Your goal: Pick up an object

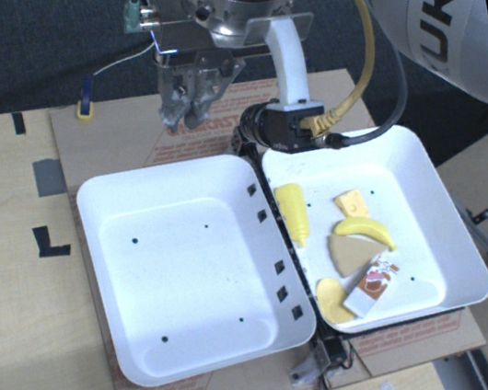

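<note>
My gripper [188, 113] hangs high above the cardboard behind the left bin [111, 259], near the back edge. Its fingers are shut and nothing shows between them. All the objects lie in the right bin [437, 230]. A yellow cylinder [292, 212] lies along that bin's left wall. A small yellow wedge [351, 204] and a banana [365, 232] sit in the middle, the banana resting on a tan flat piece [348, 257]. A white and red packet [373, 285] and a yellow round piece [329, 297] lie at the front.
Black clips [280, 267] line the seam between the two bins. A black cable coil [274, 128] and a yellow hose [350, 105] hang at the back of the right bin. The arm's grey body [444, 5] fills the upper right.
</note>
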Robot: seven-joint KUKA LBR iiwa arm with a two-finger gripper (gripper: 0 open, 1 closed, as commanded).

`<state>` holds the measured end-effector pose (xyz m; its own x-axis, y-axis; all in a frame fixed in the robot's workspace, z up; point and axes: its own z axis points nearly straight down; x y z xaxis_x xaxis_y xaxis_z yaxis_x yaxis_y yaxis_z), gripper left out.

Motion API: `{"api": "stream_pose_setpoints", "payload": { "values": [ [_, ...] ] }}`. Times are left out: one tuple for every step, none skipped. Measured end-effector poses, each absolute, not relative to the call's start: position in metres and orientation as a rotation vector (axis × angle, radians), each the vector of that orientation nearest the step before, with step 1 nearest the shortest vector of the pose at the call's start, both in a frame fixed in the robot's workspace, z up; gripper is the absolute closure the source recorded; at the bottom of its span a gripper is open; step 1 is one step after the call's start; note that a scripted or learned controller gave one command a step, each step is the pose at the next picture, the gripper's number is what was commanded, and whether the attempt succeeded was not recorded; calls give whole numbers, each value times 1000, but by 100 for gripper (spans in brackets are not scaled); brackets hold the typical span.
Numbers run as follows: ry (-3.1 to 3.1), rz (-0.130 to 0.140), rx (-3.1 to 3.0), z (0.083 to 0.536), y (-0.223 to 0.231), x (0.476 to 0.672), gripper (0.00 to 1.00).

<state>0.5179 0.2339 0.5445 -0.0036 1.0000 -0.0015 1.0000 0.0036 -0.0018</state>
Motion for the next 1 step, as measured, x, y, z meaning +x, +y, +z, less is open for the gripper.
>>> {"api": "stream_pose_setpoints", "payload": {
  "values": [
    [-2227, 6, -2215, 554, 234, 518, 100]
  ]
}}
